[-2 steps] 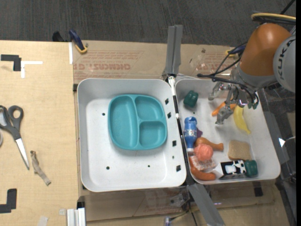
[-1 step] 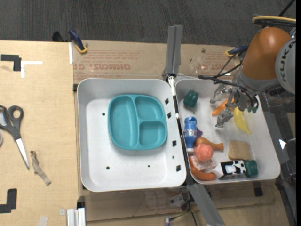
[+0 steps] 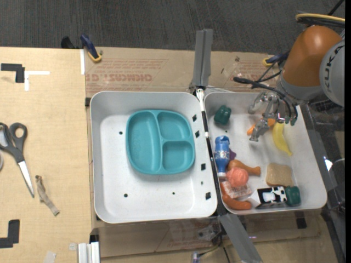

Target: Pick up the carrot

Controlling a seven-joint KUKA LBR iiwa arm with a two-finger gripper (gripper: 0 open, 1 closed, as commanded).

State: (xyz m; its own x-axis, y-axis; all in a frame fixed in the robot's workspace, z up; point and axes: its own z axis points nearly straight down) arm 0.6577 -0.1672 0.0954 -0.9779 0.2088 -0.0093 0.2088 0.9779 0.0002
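Two white bins (image 3: 98, 147) on a bench, gripper (image 3: 262, 124) in the right one, fingers pinching a carrot (image 3: 253, 129) (beside a banana (image 3: 281, 138)).

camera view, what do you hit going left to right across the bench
scissors → teal divided plate → blue bottle → gripper at the carrot → banana

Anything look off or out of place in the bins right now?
Nothing spilled or damaged. The right bin is crowded: the gripper sits at a small orange piece, probably the carrot, beside the banana. The teal plate lies flat in the left bin.
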